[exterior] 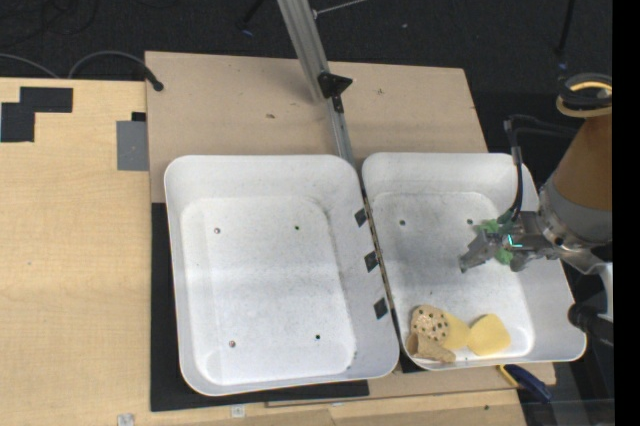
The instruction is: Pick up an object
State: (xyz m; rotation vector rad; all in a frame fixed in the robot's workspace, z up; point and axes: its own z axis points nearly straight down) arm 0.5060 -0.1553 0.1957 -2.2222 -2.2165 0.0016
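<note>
— Hovering where? Pincer [478, 254] low over right bin [440, 176], reaching in from right edge.
— Holding anything? Cannot tell; too dark and small to judge.
— Objects? Yellow piece [489, 336] beside speckled tan piece [431, 325], touching, at near corner of right bin, well apart from pincer.
— Left bin [200, 176]? Alongside, on desk [80, 244].

Matt white plastic bins [270, 176] on a pale wooden bench [70, 244].

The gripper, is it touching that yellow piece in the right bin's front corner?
Apart. The camera view shows bare white bin floor between the gripper and the yellow piece, which lies nearer the front beside a spotted tan item.
</note>
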